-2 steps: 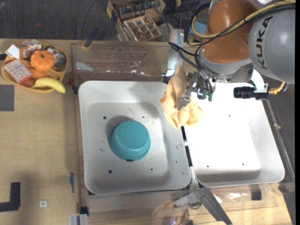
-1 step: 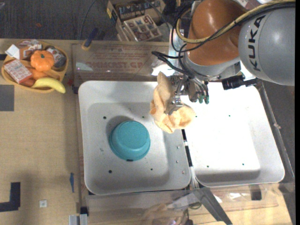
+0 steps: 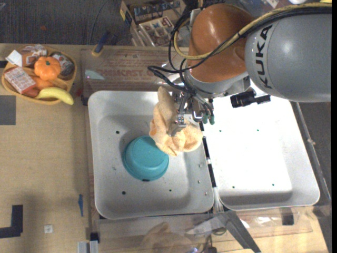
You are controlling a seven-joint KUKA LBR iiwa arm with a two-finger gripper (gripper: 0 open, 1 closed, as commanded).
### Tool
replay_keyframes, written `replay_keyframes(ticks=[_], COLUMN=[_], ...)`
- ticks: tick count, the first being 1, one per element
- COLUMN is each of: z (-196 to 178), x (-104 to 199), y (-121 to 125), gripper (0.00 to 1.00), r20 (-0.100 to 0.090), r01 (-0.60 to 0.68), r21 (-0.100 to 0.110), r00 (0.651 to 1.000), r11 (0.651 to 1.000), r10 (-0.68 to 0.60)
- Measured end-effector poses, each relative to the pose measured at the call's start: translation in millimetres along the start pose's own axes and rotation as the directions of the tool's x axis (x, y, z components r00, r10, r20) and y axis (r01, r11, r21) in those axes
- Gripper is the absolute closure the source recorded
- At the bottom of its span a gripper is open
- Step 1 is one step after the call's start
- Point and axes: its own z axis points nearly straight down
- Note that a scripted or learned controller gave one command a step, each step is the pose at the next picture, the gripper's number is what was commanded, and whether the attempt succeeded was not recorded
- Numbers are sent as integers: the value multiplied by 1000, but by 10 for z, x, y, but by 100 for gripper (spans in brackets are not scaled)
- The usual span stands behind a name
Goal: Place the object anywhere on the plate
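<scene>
Over the left bin: the grey arm (image 3: 287,46), with its orange band (image 3: 218,41), reaches in from the right and hangs above that bin's upper right part.
Pincer: the pincer (image 3: 185,121) points down over a pale yellow cloth; its metal fingers sit against the crumpled fabric, but whether they are apart or pressed together cannot be told, nor whether fabric lies between them.
Cloth: the yellow cloth (image 3: 167,126) is bunched up in a tall crumpled heap in the left bin, near its right wall, with one end rising toward the bin's upper edge and the lower end spreading wide.
Plate: a teal round plate (image 3: 146,158), looking like a shallow dish, lies in the left bin near its middle, below and left of the cloth; the cloth's lower edge overlaps or touches the plate's upper right rim.
Left bin: the left bin (image 3: 105,188) is white and shallow, with small dark spots on its floor.
Right bin: the right bin (image 3: 263,162) stands just beside it, touching along the shared edge.
Desk: on the desk (image 3: 42,157), at the far upper left, a basket (image 3: 10,81) holds an orange pumpkin-like fruit (image 3: 47,67), a banana (image 3: 55,94) and small packets.
Cables: dark and yellow cables (image 3: 179,33) loop around the wrist.
</scene>
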Motion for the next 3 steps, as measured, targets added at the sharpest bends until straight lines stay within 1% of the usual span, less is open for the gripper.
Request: replay_keyframes(ticks=[1, 2, 3], z=[34, -89, -94], x=[206, 388, 386], y=[541, 936, 934], gripper=[100, 100, 0], r20=[-1, 2, 3], r01=[1, 0, -1], r21=[0, -1, -1], r00=[1000, 1000, 1000], r11=[1000, 1000, 1000], r10=[-1, 0, 1])
